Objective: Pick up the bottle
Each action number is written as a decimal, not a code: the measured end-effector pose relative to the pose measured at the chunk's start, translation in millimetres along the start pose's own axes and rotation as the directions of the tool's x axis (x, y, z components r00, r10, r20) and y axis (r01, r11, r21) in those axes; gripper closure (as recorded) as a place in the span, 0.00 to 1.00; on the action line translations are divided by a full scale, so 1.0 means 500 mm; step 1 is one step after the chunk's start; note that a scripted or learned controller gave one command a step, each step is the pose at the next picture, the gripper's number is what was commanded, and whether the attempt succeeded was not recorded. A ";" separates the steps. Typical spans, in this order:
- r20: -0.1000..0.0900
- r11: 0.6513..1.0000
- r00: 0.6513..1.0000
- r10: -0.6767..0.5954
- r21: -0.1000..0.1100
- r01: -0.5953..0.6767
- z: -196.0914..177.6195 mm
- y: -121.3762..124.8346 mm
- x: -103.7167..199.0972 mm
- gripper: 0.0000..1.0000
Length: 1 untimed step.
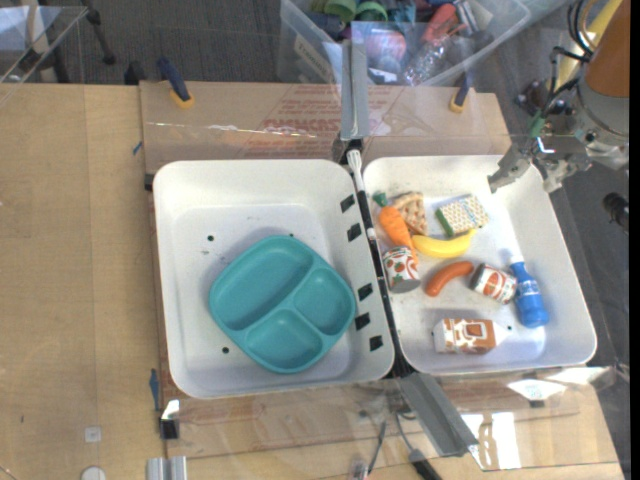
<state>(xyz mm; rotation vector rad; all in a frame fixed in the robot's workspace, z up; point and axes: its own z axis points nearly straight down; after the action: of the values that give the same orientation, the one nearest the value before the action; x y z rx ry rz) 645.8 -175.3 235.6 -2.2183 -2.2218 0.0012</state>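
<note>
The bottle (528, 296) is blue with a white cap and lies against the right wall of the right bin (573, 268), cap pointing to the back. My gripper (525, 179) hovers over the bin's back right corner, well behind the bottle and apart from it. It is open, with nothing between its fingers (499, 178).
In the right bin also lie a carrot (394, 225), a banana (443, 244), a small checked box (460, 214), two cans (401, 268), a sausage (447, 277) and a carton (466, 335). A teal divided plate (283, 303) sits in the left bin (180, 268). A clear tub of toys (400, 13) stands behind.
</note>
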 end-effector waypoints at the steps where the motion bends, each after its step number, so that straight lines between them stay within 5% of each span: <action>1: -0.009 0.982 0.981 0.191 0.006 -0.191 0.216 -0.093 -0.058 0.00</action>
<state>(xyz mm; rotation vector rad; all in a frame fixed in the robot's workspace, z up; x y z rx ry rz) 599.2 -204.3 127.6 -2.4140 -1.9919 -0.0037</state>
